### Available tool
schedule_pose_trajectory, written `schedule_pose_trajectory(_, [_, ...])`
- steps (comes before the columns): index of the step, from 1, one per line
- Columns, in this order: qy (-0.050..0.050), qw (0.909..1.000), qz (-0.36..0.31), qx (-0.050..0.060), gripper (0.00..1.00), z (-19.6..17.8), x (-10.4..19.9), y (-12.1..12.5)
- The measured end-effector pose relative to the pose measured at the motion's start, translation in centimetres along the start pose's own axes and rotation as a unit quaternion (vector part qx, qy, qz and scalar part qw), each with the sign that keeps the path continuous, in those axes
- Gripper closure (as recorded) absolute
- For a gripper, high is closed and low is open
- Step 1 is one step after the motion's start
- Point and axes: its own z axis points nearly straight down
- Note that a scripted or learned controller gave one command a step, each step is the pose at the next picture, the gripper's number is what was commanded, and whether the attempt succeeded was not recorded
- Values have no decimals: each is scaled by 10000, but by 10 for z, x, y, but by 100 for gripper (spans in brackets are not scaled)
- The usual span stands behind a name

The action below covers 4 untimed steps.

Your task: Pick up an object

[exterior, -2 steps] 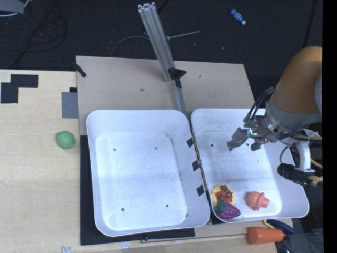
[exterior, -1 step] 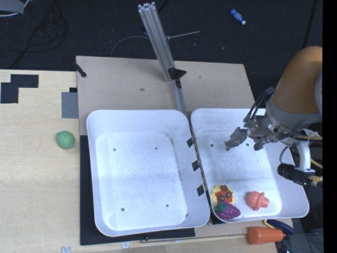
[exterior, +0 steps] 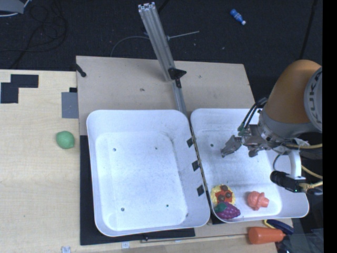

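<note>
While the arm (exterior: 295, 96) leans in over the right bin (exterior: 210, 123), its gripper (exterior: 239, 146) hangs above bare floor near the bin's middle, fingers spread fairly wide with nothing between them. Every candidate lies toward the bin's near rim: a yellow toy (exterior: 222, 194) with a purple grape bunch (exterior: 228, 211) touching it, and a pink toy (exterior: 257, 200) a little apart from them, toward the arm's side. My pick would be the pink one, since it sits alone and the fingers could come down either side without nudging a neighbour. To do it well, I'd say, the hand should shift toward the near rim, centre over the pink toy, keep the spread wide, and descend straight before closing; the rim close behind it could catch a finger. Left of that bin the other bin (exterior: 137, 173) sits, and a green ball (exterior: 65, 139) rests on the bench beyond it
</note>
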Motion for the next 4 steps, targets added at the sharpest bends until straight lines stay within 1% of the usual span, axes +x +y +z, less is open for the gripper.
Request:
schedule_pose_trajectory(2, [-2, 10000, -3, -23, 0, 85, 1, 3])
schedule_pose_trajectory(3, [-4, 10000, 9, -38, 100, 73, -1, 4])
schedule_pose_trajectory(4, [-3, 10000, 1, -38, 100, 23, 7, -2])
